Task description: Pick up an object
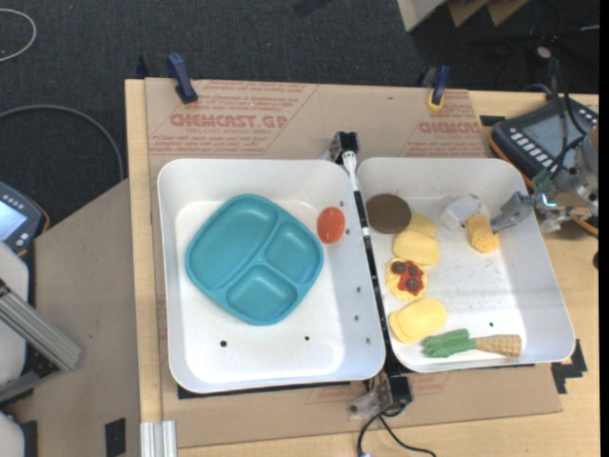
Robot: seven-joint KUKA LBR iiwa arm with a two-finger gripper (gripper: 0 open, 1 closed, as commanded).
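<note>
The right bin [550, 288] holds a brown disc [388, 212], a pale grey piece [460, 208], a yellow chunk [482, 235], a yellow lump [417, 247], a pizza slice with red topping [407, 277], a yellow wedge [419, 320], a green pod [445, 343] and a tan cone [500, 345]. In the left bin [171, 255] lie a teal divided plate [254, 257] and a red-orange ball [330, 224]. My gripper [510, 213] reaches over the right bin's far right rim, just right of the yellow chunk and above it. Nothing shows between its fingers.
Both bins sit on a cardboard sheet [238, 112] held by a blue clamp [181, 76] and a yellow clamp [437, 87] at the back. A dark control pendant [535, 133] with cables lies at the back right, near my wrist.
</note>
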